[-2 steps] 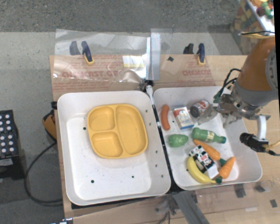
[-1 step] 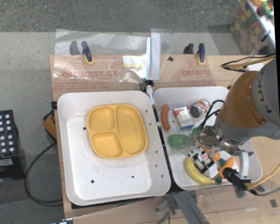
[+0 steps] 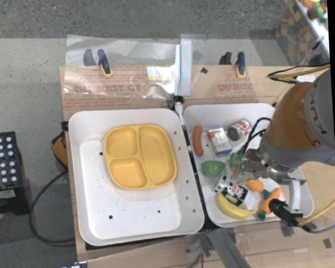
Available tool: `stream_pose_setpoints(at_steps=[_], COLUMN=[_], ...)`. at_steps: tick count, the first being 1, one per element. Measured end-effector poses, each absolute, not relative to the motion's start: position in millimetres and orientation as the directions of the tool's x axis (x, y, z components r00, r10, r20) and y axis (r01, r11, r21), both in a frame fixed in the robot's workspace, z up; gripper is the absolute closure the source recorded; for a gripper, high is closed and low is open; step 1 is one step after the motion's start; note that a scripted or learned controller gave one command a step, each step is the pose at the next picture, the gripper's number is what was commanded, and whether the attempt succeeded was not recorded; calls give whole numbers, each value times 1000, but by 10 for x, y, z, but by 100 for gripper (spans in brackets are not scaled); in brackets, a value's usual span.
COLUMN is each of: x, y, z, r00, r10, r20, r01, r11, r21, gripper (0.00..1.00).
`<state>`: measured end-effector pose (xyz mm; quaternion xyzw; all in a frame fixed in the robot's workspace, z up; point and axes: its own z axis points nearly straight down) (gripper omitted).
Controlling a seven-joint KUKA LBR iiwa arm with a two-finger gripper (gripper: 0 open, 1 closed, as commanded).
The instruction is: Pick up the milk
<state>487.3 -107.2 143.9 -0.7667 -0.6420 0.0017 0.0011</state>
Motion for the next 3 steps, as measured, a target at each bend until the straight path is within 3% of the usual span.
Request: stream_pose_setpoints(at_steps=[1,2,3], x=[4872,4789,4819], y=[-1072,-930,-928], z=[1438,935,1045], r00=[176,-48,-48], r10=[984,999,999], r20=[-1,-2,-2], r01=[984,999,999], r11=[-176,48,48], r21=[-4,0,9], gripper=[0,0,100])
